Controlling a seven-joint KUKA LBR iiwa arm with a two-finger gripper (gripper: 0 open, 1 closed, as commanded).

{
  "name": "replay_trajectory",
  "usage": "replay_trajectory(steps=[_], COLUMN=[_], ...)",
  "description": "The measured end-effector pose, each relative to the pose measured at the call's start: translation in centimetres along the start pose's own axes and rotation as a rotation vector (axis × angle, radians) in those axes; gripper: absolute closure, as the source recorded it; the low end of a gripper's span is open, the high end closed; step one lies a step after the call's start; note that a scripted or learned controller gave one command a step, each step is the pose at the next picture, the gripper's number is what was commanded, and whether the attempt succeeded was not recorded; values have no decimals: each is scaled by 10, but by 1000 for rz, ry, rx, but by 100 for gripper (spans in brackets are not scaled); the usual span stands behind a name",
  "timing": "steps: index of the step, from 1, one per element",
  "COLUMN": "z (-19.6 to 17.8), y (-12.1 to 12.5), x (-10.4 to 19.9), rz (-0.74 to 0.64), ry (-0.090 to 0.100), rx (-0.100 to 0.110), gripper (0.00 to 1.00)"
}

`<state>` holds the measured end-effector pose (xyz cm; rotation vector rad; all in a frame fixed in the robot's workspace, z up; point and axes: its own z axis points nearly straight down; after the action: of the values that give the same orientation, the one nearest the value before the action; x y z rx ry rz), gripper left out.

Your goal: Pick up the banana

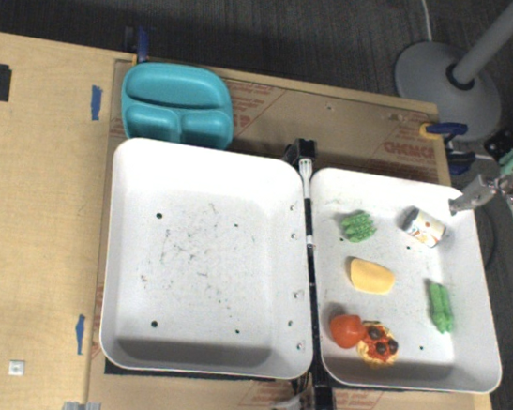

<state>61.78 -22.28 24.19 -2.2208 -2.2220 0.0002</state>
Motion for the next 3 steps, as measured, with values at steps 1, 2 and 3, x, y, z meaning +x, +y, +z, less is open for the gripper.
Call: replay_trajectory(steps=[1,2,3], z=[134,157,156], y=[-24,-71,-116], x=[18,67,125], rz=[-208,-330,-474], ry=[5,2,2], rx=[-8,0,-1], gripper=[0,0,0])
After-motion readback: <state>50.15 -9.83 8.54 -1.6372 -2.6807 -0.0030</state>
